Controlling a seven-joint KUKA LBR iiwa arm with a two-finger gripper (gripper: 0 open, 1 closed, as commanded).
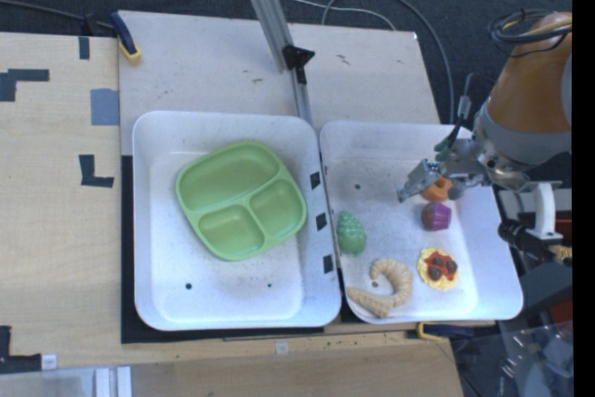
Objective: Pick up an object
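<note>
**Ana:** Right, the gripper (426, 181) is low in the right bin (372, 144), with its metal tips pointing toward nine o'clock and an orange object (437, 191) tucked against it at about four o'clock.

**Ben:** Is it holding that orange piece?

**Ana:** Can't tell. The fingers look slightly parted, but the orange thing sits beside or under them, not clearly between them. I'd call it no confirmed grasp.

**Ben:** So what makes this pick work?

**Ana:** In my judgement, centre the tips over the orange piece so it sits squarely in the gap before closing. The purple object (436, 217) lies just beside it at six o'clock, nearly touching, so a sloppy close could nudge both.

**Ben:** Other options?

**Ana:** The green object (350, 232) at the bin's left wall stands well apart and has cleaner access. The tan curved piece (389, 284) and the yellow disc with red spots (439, 268) lie flat near the front. The green divided plate (240, 198) is in the left bin (149, 200).
</note>
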